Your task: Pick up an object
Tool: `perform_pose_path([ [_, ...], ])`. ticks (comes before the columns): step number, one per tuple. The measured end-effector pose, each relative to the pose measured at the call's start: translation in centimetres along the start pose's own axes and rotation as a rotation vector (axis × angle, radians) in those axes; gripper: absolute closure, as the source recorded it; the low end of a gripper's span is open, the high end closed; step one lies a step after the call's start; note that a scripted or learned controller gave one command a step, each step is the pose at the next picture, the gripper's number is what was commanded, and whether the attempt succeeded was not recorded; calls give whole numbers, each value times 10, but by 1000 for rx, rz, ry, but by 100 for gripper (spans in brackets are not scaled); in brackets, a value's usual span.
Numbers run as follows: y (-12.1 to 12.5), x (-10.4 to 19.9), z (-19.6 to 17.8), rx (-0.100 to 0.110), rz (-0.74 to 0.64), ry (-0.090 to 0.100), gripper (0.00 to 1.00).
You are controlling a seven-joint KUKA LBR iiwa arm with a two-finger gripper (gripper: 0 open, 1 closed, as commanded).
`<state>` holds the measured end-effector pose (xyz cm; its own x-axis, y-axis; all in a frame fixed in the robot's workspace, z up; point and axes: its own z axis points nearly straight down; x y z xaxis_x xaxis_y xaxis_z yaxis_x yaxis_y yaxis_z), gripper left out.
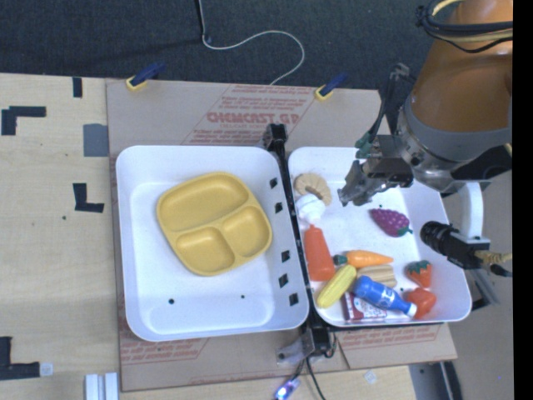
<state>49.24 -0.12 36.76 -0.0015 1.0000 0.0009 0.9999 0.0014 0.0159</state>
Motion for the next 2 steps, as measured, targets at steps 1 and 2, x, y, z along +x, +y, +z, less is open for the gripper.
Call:
perform_pose_path([
  [1,-9,56,-15,15,-6,0,100],
  [2,-8,124,-33,16,-6,-1,100],
])
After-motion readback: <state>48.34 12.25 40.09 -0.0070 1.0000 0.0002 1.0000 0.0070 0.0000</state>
